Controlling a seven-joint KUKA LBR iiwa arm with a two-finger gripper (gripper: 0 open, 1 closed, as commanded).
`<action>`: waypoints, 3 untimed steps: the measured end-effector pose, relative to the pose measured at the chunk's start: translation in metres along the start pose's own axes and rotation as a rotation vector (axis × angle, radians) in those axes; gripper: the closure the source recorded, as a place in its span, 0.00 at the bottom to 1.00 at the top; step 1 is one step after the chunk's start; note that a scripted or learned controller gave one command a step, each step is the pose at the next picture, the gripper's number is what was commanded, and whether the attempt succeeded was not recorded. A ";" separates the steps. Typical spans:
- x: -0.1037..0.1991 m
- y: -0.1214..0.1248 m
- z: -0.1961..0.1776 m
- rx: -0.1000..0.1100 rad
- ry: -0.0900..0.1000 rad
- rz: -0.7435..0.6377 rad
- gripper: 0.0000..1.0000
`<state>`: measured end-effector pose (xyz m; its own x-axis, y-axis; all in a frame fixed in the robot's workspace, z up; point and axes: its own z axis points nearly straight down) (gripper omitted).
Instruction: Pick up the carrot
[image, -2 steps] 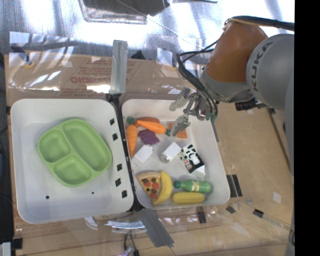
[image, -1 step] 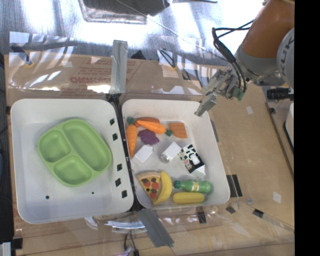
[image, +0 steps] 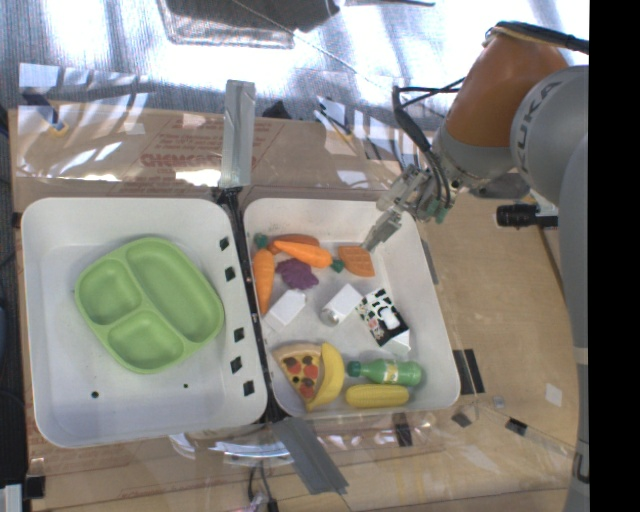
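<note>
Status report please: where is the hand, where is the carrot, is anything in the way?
Hand at right bin's upper right, holding nothing. Long orange carrot lies by left wall. Second orange carrot and purple grapes crowd it.

Green divided plate (image: 148, 303) (left bin (image: 45, 330)); pizza slice (image: 300, 373), banana (image: 333, 370) right.

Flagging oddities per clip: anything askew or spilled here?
Nothing spilled or damaged. The toy food lies jumbled in the right bin, two carrots among it; the green plate sits flat in the left bin.
</note>
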<state>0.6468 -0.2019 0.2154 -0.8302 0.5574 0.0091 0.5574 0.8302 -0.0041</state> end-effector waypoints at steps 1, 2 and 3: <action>0.025 0.032 0.105 0.001 0.004 0.013 0.00; 0.023 0.040 0.125 -0.003 -0.006 0.054 0.00; 0.043 0.074 0.125 -0.002 -0.006 -0.422 0.00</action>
<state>0.6510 -0.1165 0.0902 -0.9857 0.1684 0.0035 0.1684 0.9857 0.0003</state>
